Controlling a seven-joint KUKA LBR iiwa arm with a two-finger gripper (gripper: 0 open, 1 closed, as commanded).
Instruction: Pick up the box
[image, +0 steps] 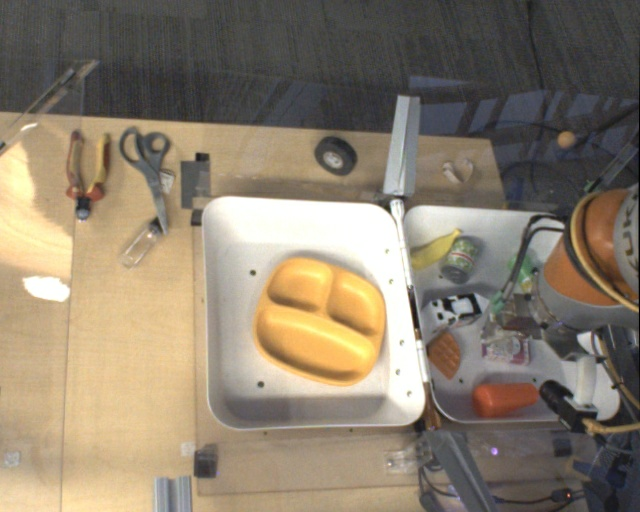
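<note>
Sitting in the right bin (436, 222) are one box (505, 348), one can (460, 258) and one banana (434, 250); the hand's (505, 318) state can't be told.

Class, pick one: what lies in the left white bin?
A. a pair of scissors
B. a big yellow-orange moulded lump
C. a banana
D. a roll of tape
B: the yellow-orange moulded lump rests in the left white bin, filling its middle.

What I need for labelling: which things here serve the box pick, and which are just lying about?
For the job: small box, seemingly the printed packet, in the right bin; arm.
Lying about: banana, can, yellow padded shape, scissors, pliers, tape roll.
</note>
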